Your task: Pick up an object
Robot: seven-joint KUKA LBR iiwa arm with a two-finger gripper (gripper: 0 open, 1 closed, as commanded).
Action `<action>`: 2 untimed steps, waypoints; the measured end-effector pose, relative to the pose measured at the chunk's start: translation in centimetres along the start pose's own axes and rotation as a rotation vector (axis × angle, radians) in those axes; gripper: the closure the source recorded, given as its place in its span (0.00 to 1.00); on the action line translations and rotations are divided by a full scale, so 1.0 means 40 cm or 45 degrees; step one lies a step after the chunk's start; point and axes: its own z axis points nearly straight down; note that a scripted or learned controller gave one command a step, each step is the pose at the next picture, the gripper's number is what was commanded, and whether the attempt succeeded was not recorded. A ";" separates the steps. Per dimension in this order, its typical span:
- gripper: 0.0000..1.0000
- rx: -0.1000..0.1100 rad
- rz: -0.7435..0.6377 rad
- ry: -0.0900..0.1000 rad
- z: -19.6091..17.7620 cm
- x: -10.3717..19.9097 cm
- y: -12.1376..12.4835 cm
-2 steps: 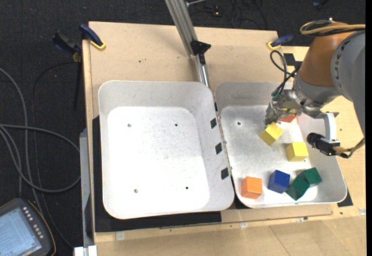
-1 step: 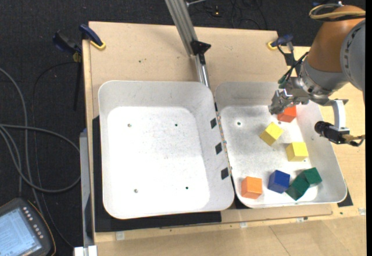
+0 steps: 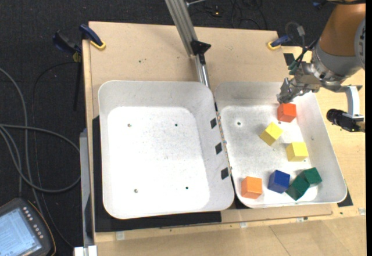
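Robotics lab: clamped bench, floor cables

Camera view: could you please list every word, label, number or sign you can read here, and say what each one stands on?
No text can be read in this view.
The pendant screen at the lower left shows pale lines of content, too small and blurred to read.
The black tabs between the two bins carry no legible marks.
The blocks, such as the orange block by the gripper, have plain faces.
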 end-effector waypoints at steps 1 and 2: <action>1.00 0.011 -0.005 0.005 0.010 0.123 -0.004; 1.00 0.012 -0.005 0.006 0.018 0.246 -0.029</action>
